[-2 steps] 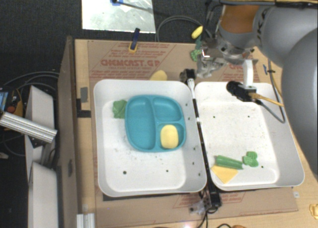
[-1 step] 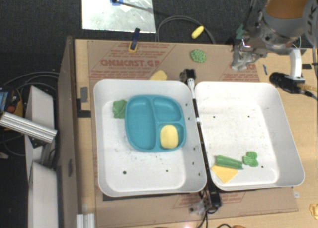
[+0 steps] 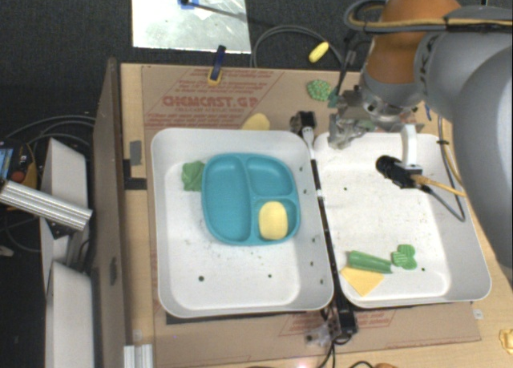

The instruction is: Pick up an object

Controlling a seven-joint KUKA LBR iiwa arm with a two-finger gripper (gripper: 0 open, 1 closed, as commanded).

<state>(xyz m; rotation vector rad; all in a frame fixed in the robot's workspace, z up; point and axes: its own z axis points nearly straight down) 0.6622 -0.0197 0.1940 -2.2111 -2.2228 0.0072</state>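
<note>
My gripper (image 3: 343, 132) hangs over the far left corner of the right bin (image 3: 457, 238), with nothing visibly between its fingers. Near that bin's front lie a green pod-shaped piece (image 3: 369, 262), a small green leafy piece (image 3: 405, 256) and a yellow wedge (image 3: 362, 281), all well in front of the gripper. In the left bin (image 3: 232, 290) a blue divided plate (image 3: 240, 198) carries a yellow rounded piece (image 3: 273, 220) in its front right compartment. A green leafy piece (image 3: 192, 175) lies against the plate's left edge.
Behind the bins, on the brown cardboard (image 3: 200, 102), sit a yellow piece (image 3: 256, 123), a green piece (image 3: 319, 89) and a small black part (image 3: 303, 124). The grey arm (image 3: 473, 78) covers the upper right. Cables and metal rails stand off the bench at left.
</note>
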